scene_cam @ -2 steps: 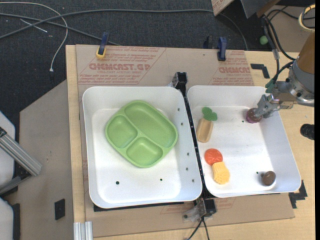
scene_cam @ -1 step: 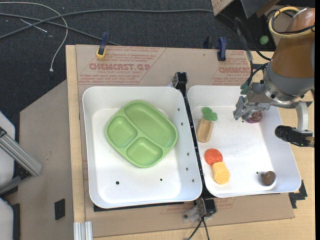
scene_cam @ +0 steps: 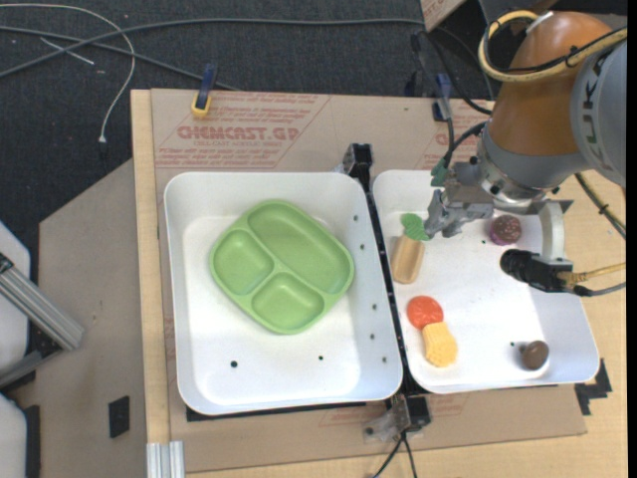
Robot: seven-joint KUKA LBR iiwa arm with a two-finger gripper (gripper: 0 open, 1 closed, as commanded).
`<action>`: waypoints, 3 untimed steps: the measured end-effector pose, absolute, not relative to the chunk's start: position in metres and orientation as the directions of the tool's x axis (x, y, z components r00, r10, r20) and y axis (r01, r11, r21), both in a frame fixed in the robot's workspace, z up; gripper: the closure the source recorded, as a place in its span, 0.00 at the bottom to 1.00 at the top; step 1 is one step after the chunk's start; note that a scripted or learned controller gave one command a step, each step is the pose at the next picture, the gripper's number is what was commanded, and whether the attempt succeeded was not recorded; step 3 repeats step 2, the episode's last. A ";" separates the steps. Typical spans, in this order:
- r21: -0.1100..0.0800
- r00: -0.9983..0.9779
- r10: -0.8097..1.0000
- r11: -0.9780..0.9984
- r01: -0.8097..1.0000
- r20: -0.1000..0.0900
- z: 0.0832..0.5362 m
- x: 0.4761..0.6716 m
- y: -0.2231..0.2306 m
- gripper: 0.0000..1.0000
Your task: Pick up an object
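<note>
My gripper (scene_cam: 445, 214) hangs over the back left part of the right bin (scene_cam: 488, 366). Just left of and below it lies a tan, carrot-like piece with a green top (scene_cam: 407, 255), close to the bin's left wall. A dark red round object (scene_cam: 506, 230) sits to the gripper's right. Toward the front lie a red-orange piece (scene_cam: 425, 311) and a yellow piece (scene_cam: 439, 347), touching each other. A small brown object (scene_cam: 534, 355) rests at the front right. I see nothing lifted off the bin floor.
The left bin (scene_cam: 199, 366) holds a green divided plate (scene_cam: 283, 265). A black clamp (scene_cam: 357, 156) sits at the back where the two bins meet. The arm's grey and orange body (scene_cam: 542, 88) overhangs the right bin's back. Cables trail off to the right.
</note>
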State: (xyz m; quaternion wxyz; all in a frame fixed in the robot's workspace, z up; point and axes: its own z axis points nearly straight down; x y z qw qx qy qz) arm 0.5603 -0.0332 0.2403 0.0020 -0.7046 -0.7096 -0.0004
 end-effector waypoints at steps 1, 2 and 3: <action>-0.003 -0.006 1.000 0.006 1.000 0.002 0.226 0.570 0.021 1.00; 0.002 -0.006 1.000 0.006 1.000 0.002 0.233 0.580 0.066 1.00; 0.002 -0.006 1.000 0.006 1.000 0.002 0.233 0.580 0.066 1.00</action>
